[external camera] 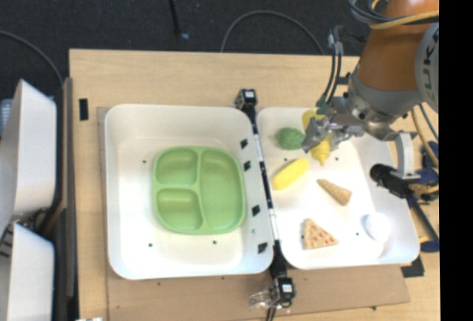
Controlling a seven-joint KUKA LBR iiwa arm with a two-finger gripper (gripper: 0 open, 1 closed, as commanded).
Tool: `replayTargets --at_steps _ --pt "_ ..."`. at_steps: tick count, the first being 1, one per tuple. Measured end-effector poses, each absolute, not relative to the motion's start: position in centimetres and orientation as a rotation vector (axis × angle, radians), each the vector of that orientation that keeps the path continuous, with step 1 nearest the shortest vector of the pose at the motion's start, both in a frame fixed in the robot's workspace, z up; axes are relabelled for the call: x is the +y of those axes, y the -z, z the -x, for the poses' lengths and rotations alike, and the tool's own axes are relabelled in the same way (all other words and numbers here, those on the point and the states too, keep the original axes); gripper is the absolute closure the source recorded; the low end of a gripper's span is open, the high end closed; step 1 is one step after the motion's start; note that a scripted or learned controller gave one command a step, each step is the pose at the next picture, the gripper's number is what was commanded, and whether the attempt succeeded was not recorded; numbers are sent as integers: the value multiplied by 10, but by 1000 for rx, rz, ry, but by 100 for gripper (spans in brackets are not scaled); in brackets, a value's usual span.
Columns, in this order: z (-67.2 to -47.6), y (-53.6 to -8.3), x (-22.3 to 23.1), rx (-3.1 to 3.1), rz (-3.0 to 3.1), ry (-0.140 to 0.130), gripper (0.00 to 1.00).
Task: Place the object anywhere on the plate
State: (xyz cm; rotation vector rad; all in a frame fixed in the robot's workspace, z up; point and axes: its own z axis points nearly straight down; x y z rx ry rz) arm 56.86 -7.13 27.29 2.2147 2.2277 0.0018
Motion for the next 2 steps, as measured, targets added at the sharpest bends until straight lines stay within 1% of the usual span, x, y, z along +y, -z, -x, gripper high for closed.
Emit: replayTargets --at_steps 1,2 --pt "-554 -276 -17 2230 -2213 -3 100" --pt "-545 -268 24 2228 -2215 -1 100"
